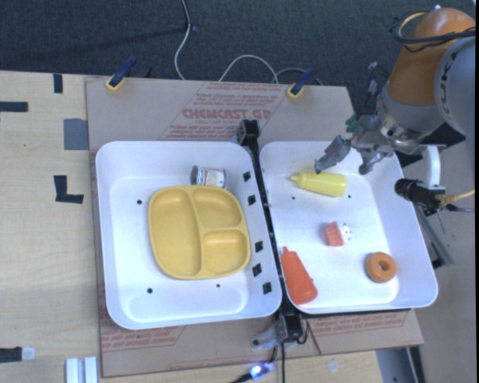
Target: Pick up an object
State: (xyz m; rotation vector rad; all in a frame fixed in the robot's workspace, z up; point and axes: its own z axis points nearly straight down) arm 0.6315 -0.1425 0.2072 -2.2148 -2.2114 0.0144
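Yellow mustard bottle (322, 183) lies on its side in the right bin (399, 238), long axis running left-right. Just above and to its right hangs the gripper (350, 159), fingers spread apart, holding nothing.

Robotics lab | grey-and-orange robot arm (427, 62) at upper right | two white bins (112, 214) clamped onto cardboard (215, 110) at centre | loose cables (184, 30) along the top
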